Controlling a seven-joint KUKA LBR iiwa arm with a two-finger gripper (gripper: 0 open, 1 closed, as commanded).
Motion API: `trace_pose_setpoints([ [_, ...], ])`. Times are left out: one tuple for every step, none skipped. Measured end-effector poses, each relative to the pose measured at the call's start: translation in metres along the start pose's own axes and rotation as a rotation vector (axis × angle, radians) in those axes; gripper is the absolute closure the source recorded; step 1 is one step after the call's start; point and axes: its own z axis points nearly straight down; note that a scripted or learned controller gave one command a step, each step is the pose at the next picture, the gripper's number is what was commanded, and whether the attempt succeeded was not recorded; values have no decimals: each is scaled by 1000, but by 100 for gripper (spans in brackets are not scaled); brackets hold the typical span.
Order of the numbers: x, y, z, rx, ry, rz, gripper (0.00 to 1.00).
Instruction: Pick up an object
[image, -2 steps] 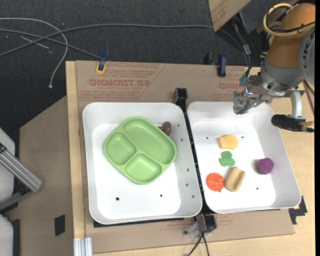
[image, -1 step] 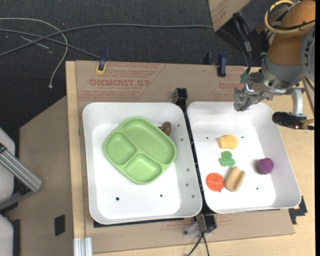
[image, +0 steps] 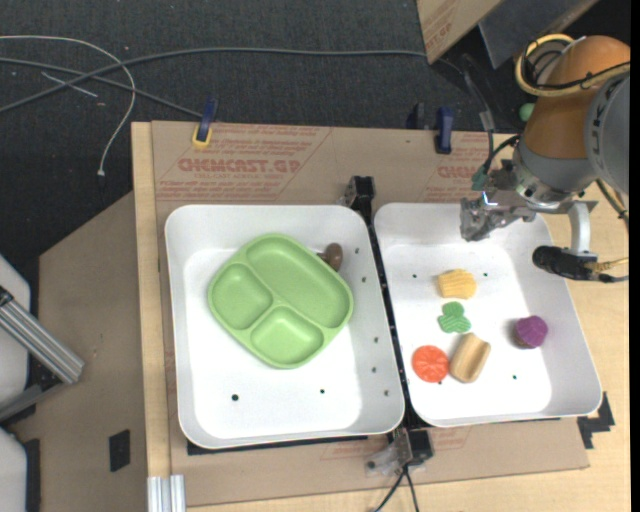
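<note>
The right bin (image: 560, 395) holds a yellow piece (image: 456, 284), a green piece (image: 454, 320), a red-orange round piece (image: 431, 363), a tan bread-like piece (image: 470, 358) and a purple piece (image: 530, 331). My gripper (image: 480, 222) hangs over the bin's far edge, above and behind the yellow piece, apart from all of them. Nothing shows between its fingers. In the left bin (image: 200, 400) lies a green divided plate (image: 281, 300) with a small brown object (image: 332, 256) at its far right rim.
The grey arm with its orange band (image: 565, 100) comes in from the upper right. Two blue clamps (image: 206, 120) (image: 444, 128) grip the cardboard's far edge. A black bracket (image: 359, 190) sits between the bins at the back. Cables lie on the dark floor beyond.
</note>
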Motion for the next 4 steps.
trace_pose_setpoints([
  [11, -2, 54, 6, 2, -1, 0],
  [12, -2, 84, 4, 1, -1, 0],
  [12, -1, 70, -1, 0, -1, 100],
  [8, 2, 25, -8, -2, -1, 100],
])
